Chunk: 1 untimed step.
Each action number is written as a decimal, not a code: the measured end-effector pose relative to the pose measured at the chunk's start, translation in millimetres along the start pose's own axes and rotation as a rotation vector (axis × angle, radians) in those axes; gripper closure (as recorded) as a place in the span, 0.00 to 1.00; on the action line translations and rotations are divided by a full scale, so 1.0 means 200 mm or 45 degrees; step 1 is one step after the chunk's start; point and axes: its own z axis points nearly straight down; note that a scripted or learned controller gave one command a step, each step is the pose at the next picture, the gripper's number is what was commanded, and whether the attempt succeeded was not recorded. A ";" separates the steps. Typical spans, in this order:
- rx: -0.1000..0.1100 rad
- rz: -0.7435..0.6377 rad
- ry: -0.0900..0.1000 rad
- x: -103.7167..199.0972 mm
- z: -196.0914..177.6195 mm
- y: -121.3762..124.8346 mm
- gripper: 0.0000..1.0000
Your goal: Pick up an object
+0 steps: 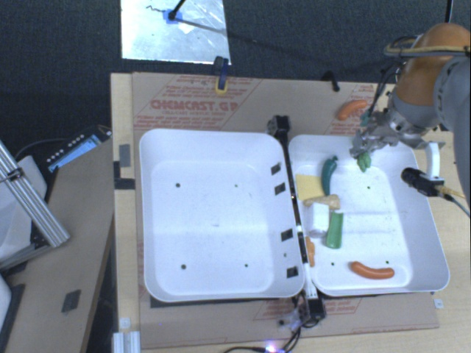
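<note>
Currently the pincer (363,155) is hovering over the right bin (412,271), seemingly gripping a small green piece (363,162) above the far corner of that bin. With so little of it pinched, it is probably at risk of slipping free.

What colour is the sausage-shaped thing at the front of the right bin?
Orange-red sausage, clear in the camera view.

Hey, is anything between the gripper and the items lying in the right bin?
Nothing visible blocks it. The gripper sits over the right bin's far edge with a small green piece at its tip. The dark green item, yellow block, green cylinder and orange sausage lie exposed below.
</note>
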 end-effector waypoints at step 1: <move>0.008 0.006 0.001 -0.24 0.25 -0.17 1.00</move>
